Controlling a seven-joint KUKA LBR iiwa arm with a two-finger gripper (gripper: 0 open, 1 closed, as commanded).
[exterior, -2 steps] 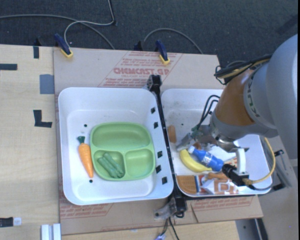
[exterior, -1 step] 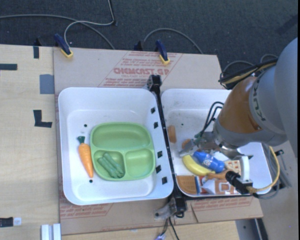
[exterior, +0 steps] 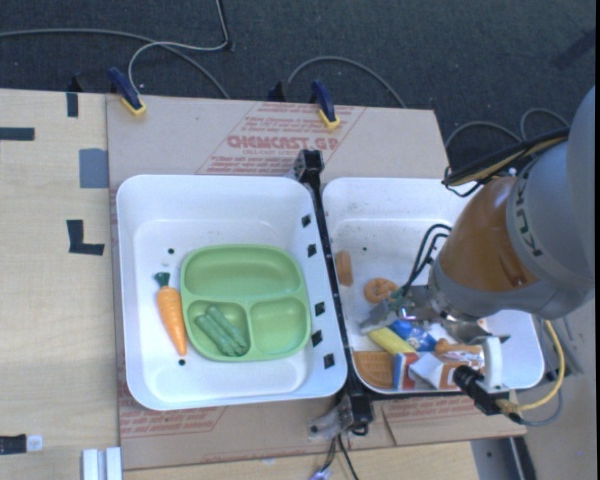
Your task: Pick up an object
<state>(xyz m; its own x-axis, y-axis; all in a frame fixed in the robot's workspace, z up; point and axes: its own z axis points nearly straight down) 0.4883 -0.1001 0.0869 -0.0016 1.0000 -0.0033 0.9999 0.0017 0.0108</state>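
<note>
Red print reading "CHEMCAST GP" runs across the brown cardboard sheet under the two shallow white plastic bins, and part of the letters "KU" shows on the grey arm. The gripper is low in the right bin, over a heap of small toy foods: a yellow piece, a round tan cookie, and blue and orange bits. Whether the jaws are open or closed cannot be told. The left bin holds a green divided plastic plate with green beans in one compartment and an orange toy carrot just beside it.
</note>
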